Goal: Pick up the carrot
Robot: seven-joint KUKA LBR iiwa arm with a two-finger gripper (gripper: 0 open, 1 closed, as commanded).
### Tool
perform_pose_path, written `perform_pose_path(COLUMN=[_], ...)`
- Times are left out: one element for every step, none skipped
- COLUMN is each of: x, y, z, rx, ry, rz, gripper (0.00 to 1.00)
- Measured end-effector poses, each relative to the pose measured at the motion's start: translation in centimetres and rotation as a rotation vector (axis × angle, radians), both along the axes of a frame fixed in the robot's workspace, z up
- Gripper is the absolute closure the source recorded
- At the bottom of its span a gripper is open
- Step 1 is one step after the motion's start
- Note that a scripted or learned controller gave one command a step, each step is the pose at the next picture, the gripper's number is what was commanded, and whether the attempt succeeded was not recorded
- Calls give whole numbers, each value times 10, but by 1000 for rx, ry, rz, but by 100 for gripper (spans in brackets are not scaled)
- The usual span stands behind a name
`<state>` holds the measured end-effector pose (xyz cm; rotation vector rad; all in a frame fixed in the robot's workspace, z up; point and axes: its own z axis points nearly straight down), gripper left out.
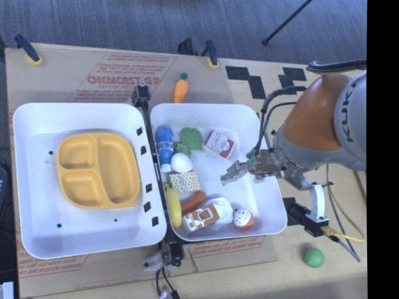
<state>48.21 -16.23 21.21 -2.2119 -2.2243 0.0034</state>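
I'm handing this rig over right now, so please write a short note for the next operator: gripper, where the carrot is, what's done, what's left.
Gripper: over the right bin, in its right half, with nothing between its fingers; whether they are open or shut is unclear.
Carrot: outside both bins, lying on the cardboard just beyond the right bin's far rim, green top pointing away.
In the right bin: a blue bottle, a white egg, a banana, a small carton and other toy food.
Left bin: holds a yellow divided tray.
Done: nothing yet, the carrot is untouched.
Left: move to the carrot, grasp it, lift it.
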Motion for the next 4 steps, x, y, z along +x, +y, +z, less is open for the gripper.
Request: perform_pose_path(x=[-7,38,38,-6], y=[55,41,41,18], z=[-107,-111,-102,19], rx=[0,0,1,-2], ry=[2,-1,3,-3], rz=[-152,-113,-109,-97], gripper=[0,0,100,100])
